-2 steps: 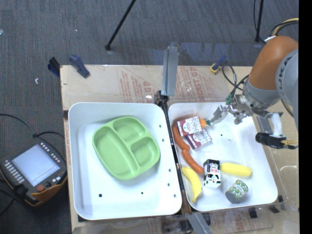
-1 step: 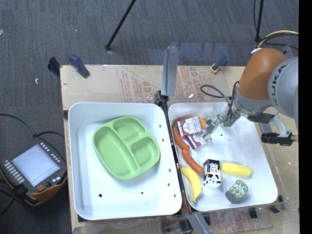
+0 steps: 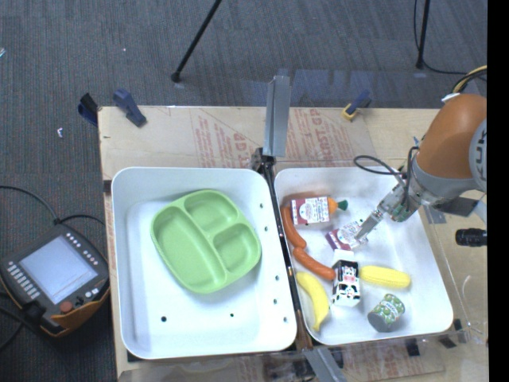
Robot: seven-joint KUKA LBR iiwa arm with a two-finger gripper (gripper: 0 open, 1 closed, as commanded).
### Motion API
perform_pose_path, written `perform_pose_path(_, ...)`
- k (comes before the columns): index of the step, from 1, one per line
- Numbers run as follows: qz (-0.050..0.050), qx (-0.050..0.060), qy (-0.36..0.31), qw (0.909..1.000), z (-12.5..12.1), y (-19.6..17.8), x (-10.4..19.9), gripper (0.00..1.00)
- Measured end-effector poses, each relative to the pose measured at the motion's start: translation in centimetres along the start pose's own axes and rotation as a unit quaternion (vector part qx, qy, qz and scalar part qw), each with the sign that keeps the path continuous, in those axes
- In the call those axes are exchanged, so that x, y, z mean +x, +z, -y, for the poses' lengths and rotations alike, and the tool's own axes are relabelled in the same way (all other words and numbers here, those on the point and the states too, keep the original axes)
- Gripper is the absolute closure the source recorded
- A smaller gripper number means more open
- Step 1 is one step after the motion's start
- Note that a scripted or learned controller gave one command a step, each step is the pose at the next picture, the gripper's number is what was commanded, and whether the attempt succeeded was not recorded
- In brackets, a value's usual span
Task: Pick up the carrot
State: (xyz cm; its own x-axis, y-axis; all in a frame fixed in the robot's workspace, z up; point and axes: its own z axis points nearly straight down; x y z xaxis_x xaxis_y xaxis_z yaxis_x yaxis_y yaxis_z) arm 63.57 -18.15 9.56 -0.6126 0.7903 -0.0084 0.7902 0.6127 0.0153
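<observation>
The carrot [image 3: 315,264] is seen lying in the right bin [image 3: 433,237], near its left wall, with a banana [image 3: 314,297] just below it. Its long axis is set from about ten o'clock to four o'clock. The claw [image 3: 358,231] is placed above a small packet [image 3: 347,236], and the carrot is found at roughly eight o'clock from it, near but apart. Whether the claw is spread or closed cannot be told; nothing is seen gripped.

Orange carrot [image 3: 315,264]; green tray [image 3: 206,240]; yellow banana [image 3: 316,298].
</observation>
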Motion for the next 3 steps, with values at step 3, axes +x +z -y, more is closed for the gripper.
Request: perform_pose_path(3, 0.003, 0.002, -0.096, 0.9954, -4.2, 0.0, 4.7, 0.00)
